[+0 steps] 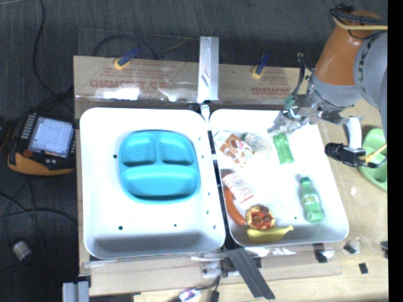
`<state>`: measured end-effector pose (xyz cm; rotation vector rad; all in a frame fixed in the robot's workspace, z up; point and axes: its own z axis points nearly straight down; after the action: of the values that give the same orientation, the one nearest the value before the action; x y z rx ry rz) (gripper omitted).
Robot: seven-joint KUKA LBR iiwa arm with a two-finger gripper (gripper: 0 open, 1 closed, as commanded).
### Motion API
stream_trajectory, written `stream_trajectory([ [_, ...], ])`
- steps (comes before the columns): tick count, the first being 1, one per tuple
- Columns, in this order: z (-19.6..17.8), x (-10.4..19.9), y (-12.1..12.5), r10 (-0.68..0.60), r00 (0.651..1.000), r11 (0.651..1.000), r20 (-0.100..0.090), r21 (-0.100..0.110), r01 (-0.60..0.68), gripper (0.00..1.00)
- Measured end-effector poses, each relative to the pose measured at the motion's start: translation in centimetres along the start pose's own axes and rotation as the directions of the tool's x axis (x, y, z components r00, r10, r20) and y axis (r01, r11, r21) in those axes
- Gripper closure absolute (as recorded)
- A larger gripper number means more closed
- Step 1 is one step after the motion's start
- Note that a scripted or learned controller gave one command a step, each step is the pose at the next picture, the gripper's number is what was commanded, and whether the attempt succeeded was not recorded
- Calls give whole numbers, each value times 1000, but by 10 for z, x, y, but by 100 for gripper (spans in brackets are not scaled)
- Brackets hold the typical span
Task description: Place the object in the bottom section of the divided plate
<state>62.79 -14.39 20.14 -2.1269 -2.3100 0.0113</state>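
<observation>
Pincer [291, 117] over right bin's far edge | state: cannot tell | green packet [283, 148] just below it, seemingly apart

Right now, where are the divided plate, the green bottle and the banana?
divided plate [160, 182]: camera view, floor of its large bottom section.
green bottle [311, 201]: camera view, middle of its body.
banana [269, 233]: camera view, middle of its curve.
</observation>
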Motion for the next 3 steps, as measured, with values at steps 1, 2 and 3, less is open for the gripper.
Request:
stream_trajectory([
  [1, -15, 58, 0, -34, 999, 999, -2, 0, 34, 100],
  [2, -5, 101, 47, -213, 977, 977, -1, -1, 213, 100],
  [3, 20, 184, 31, -274, 962, 962, -3, 0, 274, 100],
])
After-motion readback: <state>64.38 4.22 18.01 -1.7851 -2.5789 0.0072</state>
